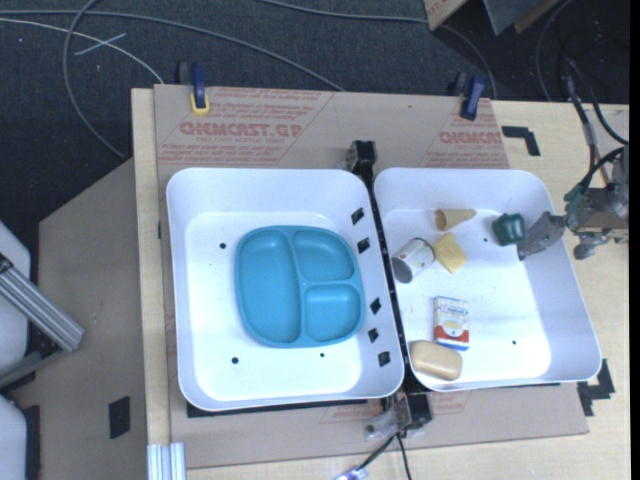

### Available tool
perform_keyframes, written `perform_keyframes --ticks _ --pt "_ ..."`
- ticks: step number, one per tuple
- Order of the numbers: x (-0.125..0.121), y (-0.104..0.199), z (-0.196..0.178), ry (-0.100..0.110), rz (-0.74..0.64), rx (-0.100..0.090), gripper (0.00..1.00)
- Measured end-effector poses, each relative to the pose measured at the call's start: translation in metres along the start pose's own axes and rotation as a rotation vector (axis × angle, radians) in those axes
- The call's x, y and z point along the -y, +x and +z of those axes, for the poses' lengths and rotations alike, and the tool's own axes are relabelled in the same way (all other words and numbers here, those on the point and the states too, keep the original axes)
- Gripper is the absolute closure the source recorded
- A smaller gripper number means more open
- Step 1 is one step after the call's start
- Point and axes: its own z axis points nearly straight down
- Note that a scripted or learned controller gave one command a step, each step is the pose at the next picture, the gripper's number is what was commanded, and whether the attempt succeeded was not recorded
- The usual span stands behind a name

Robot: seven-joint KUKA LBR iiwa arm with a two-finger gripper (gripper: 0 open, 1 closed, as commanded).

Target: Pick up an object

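You have several candidates, and all of them lie in the right bin (560, 313). The nearest to the arm is a small teal object (508, 229) at the upper right of that bin. Close in front of it, toward the right rim, is the gripper (535, 236), low over the bin. I cannot tell from this picture whether it grips anything, because the tip is small and grey against the white.

Going outward from there, you see a tan cone-shaped piece (453, 217) near the back wall, a yellow block (451, 253) just beside it, and a silver can (412, 258) lying on its side near the divider. Lower down is a small red and white box (452, 323), and a beige rounded piece (436, 360) rests at the front rim. They are loosely scattered, mostly apart, probably so that a gripper can come between them.

The left bin (200, 298) holds a blue divided tray (300, 285), lying flat in the middle. I think it is too wide and flat for an easy grasp.

My judgement is that the teal object is the target now, since the gripper is just beside it. The risk is to push it away and not catch it.
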Motion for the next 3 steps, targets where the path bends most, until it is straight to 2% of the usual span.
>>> perform_keyframes --ticks 1,3 --pt "-0.002 0.000 -0.006 -0.012 -0.003 0.003 0.00" --pt "-0.003 -0.008 0.118 -0.005 -0.003 0.000 0.00"
